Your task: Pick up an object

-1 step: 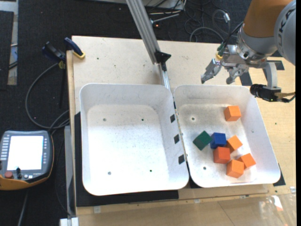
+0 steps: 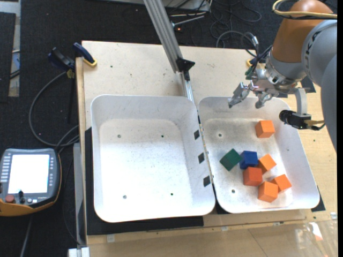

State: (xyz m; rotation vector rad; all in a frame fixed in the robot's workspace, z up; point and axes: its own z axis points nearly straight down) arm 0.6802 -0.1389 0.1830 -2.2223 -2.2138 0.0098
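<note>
My gripper (image 2: pixel 248 98) hangs over the far edge of the right bin (image 2: pixel 305 167), fingers spread apart w/ nothing between them, so no hold on any block yet. Position reads as a staging point: high, above the bin's bare far corner, clear of all contents. Task objs all sit in that right bin. One orange cube (image 2: pixel 265 128) lies alone, nearest the gripper, apart from the rest, w/ free floor on every side; in my judgement the easiest pick, since fingers can drop either side w/o bumping a neighbour. Rest are bunched toward the near end: green block (image 2: pixel 231 159) just beside blue block (image 2: pixel 249 158), which touches the red-orange cube (image 2: pixel 253 175); three more orange pieces crowd in around them. That cluster leaves little finger room, and a descent there risks shoving blocks rather than closing on one. Left bin (image 2: pixel 144 157) carries no blocks. Both bins rest side by side on the tabletop (image 2: pixel 134 68). Pick not started.
</note>
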